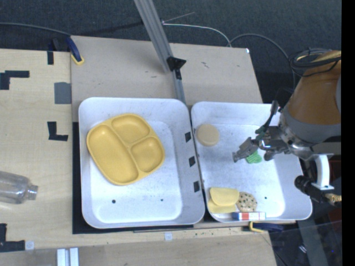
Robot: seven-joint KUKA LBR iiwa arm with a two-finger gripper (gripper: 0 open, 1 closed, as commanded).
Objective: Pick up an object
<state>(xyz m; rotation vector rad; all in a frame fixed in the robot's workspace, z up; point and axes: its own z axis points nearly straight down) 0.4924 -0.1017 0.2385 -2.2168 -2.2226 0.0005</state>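
The arm's wrist was cut off at the picture's right side, and its bulk hid the right bin's (233, 112) far right rim. The gripper (248, 151) hung low over the middle of that bin with its dark fingers spread apart and nothing between them. A small green object (254, 158) lay just beside the fingertips, partly covered by them, too small to name further. A round tan disc (208, 134) sat near the bin's left wall. At the near edge lay a yellow block (223, 198), a speckled cookie-like piece (247, 202) touching it, and a thin red-and-white stick (249, 216) along the rim. The bin's centre floor lay open. The left bin (133, 204) held a yellow divided plate (125, 147). A clear bottle (15, 187) lay cut off at the bench's left edge.
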